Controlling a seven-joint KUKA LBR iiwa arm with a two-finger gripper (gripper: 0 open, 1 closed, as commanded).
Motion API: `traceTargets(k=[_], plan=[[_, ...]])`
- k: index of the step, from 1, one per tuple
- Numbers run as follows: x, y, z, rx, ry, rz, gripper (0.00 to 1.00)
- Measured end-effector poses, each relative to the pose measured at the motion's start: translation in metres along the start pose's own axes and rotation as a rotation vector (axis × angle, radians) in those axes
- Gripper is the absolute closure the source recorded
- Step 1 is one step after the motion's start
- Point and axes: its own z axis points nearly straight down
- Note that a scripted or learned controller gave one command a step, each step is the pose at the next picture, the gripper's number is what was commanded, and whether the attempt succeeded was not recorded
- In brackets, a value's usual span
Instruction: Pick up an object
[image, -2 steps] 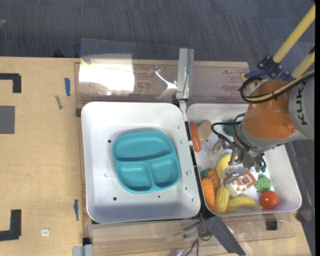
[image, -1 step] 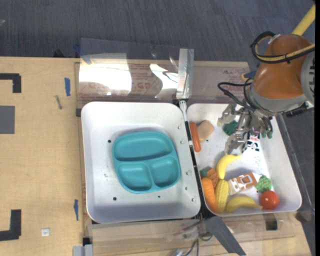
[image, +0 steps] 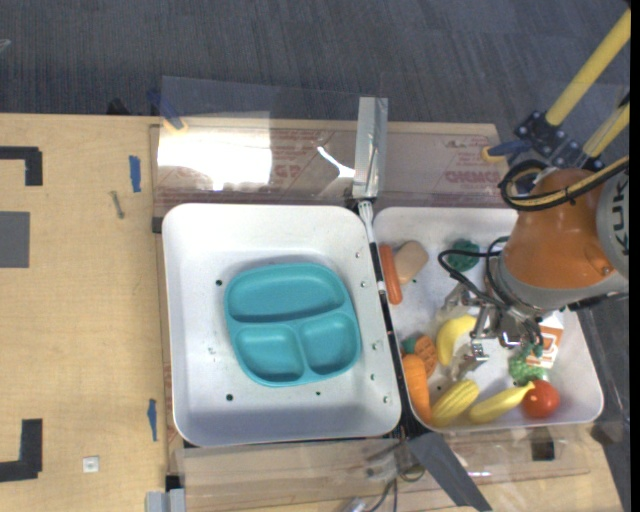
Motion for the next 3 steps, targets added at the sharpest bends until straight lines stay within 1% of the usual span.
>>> traceTargets(k=[1, 2, 3], plan=[[-0.082, -0.007, 0.003, 0.000, -0.012, 0.236, 0.00], [-0.055, 0.024, 0.003, -0.002, -0.009, 0.314, 0.00], [-0.057, 0.025, -0.009, -0.002, -0.016, 0.312, 1.00]])
